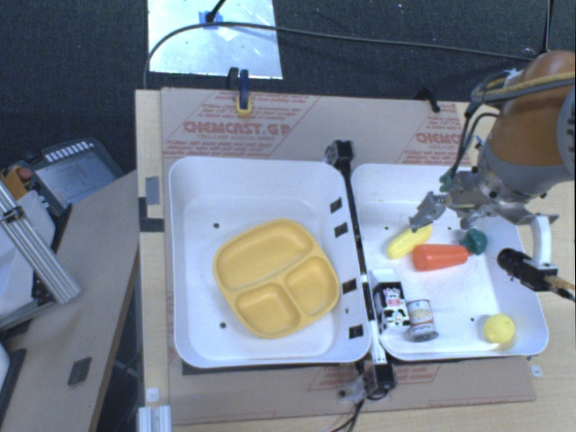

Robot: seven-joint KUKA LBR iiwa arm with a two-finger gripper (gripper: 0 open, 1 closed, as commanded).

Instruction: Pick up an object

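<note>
My gripper point(457, 214) hangs over the back part of the right bin point(531, 345), open, with nothing between its fingers. One grey finger point(427, 212) points down-left, just above a yellow corn-like piece point(409, 241). An orange carrot point(440, 256) lies beside the yellow piece, directly below the gripper. A small dark green item point(473, 239) rests right of the carrot, partly under the wrist. Nearer the front stand a small tin can point(419, 319) and a black-and-white box point(390, 301). A yellow lemon point(499, 328) sits in the front right corner.
The left bin point(193, 241) holds a yellow divided plate point(274, 279). A black divider rail point(353, 241) runs between the bins. A black fitting point(526, 270) juts over the right bin's right rim. Cables cross behind the bench.
</note>
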